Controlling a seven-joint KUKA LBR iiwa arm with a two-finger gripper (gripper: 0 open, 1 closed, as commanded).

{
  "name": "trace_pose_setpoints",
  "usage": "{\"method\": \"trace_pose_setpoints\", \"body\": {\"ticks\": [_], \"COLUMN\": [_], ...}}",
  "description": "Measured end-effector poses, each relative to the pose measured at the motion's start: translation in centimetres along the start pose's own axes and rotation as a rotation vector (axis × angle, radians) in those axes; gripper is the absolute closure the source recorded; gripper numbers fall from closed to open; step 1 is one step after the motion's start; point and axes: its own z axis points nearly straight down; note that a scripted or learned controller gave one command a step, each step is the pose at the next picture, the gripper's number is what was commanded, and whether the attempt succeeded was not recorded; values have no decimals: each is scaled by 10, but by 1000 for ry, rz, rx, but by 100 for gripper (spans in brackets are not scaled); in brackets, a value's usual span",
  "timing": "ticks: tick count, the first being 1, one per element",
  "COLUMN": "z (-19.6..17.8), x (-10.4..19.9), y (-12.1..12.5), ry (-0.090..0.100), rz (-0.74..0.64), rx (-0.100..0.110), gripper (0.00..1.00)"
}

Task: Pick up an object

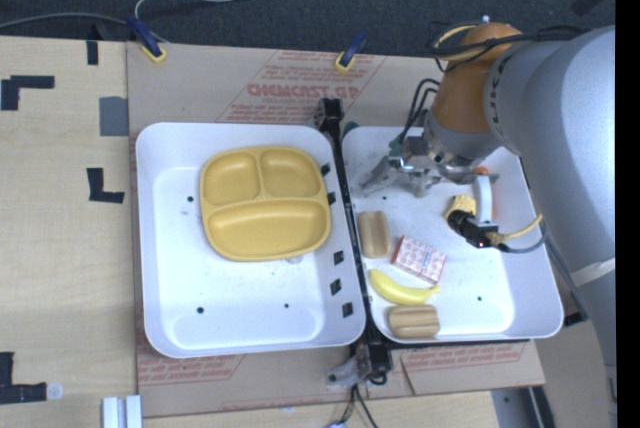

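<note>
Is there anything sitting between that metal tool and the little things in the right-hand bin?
Nothing visible blocks it. The tool hangs over bare white floor at the top of the right bin. The tan block, red-and-white packet, banana and bread roll lie lower in that bin, open from above.

Banana [402,289], two bread rolls (tan) [375,234], pink box [418,259] lie in right bin [520,316].
</note>
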Motion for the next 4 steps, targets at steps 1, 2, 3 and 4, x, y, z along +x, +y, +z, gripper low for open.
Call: {"method": "trace_pose_setpoints", "body": {"ticks": [1,2,3,4], "z": [1,-9,-9,0], "x": [7,7,7,6], "y": [31,31,31,10], "ry": [2,1,1,0], "rz": [0,-1,-2,0], "rx": [0,0,1,0], "gripper": [0,100,0,0]}}
